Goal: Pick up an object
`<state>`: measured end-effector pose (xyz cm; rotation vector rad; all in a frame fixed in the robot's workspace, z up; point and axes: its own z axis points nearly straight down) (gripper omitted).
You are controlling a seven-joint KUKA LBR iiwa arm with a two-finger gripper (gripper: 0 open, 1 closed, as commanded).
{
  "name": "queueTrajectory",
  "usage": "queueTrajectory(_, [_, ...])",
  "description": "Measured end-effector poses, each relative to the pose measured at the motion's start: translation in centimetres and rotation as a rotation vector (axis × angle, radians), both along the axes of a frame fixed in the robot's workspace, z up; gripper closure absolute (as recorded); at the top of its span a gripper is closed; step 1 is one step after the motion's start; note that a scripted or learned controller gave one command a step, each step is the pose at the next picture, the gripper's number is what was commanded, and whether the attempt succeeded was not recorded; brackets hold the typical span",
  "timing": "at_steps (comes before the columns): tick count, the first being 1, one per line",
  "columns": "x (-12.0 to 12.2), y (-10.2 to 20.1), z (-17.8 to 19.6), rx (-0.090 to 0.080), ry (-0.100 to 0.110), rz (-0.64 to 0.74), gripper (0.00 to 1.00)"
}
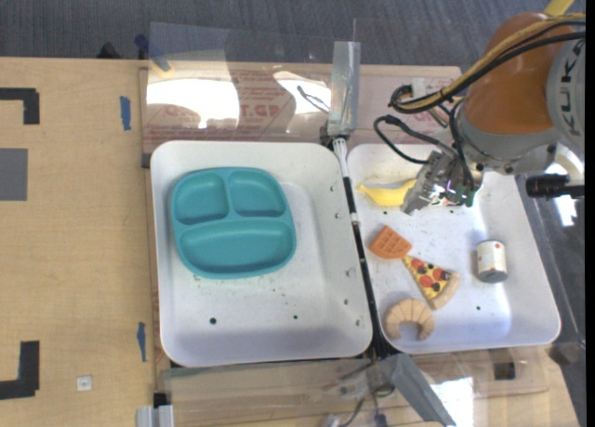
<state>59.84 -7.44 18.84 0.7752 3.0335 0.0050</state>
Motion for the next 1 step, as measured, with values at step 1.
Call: queueTrajectory(1, [-3.30, 5.35, 3.43, 0.003, 0.007, -0.306, 1.00])
